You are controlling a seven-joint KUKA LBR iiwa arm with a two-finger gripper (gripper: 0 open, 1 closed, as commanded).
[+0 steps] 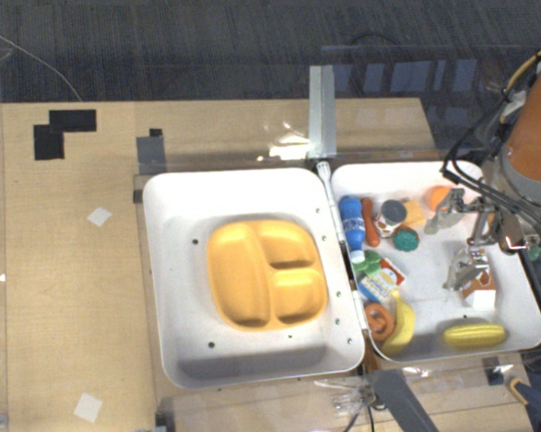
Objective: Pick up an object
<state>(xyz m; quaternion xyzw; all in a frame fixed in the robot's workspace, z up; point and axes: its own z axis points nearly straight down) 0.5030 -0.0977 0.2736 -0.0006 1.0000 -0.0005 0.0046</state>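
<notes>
Metal end effector (466, 260) hung over right bin (536, 316), grip state impossible to tell; best lowered squarely onto white-orange carton (480, 295).

Yellow three-compartment plastic tray (264, 274) in left white shallow bin (177, 263). Right of tray: blue plastic bottle (351, 221), teal round cap (405, 240), yellow plastic banana (402, 326), yellow oblong lemon-like piece (474, 336).

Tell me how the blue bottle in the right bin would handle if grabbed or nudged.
The blue bottle lies on its side against the right bin's left wall, so a nudge would probably roll it. Its smooth, rounded body looks apt to slip between two fingers. It seems to be plastic, so likely light and not fragile.
</notes>
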